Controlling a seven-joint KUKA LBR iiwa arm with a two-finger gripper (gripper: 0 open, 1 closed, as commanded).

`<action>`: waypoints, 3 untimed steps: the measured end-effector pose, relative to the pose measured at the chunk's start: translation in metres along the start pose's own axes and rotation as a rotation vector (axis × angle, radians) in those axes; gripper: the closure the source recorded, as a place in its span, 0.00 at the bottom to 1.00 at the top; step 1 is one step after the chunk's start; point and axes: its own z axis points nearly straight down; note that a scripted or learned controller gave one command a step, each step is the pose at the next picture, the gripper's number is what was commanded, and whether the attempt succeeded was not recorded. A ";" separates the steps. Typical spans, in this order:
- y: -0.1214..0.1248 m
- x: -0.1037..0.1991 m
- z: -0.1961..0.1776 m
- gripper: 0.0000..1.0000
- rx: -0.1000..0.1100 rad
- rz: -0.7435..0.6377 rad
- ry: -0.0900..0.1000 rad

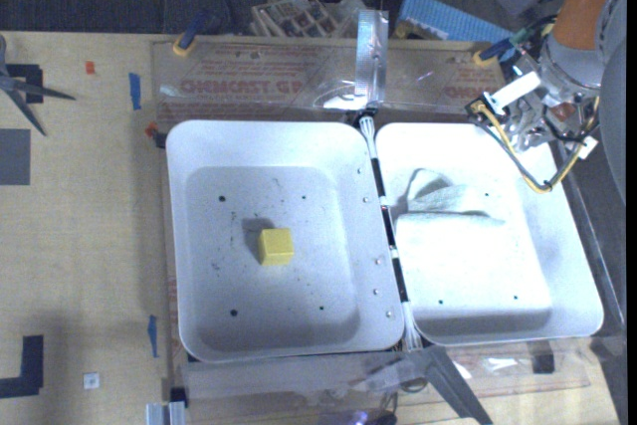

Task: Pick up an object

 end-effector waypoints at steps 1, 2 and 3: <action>0.015 -0.028 0.067 1.00 0.004 0.055 -0.002; -0.004 -0.020 0.065 1.00 0.004 0.302 -0.003; -0.019 -0.024 0.109 1.00 -0.002 0.322 0.005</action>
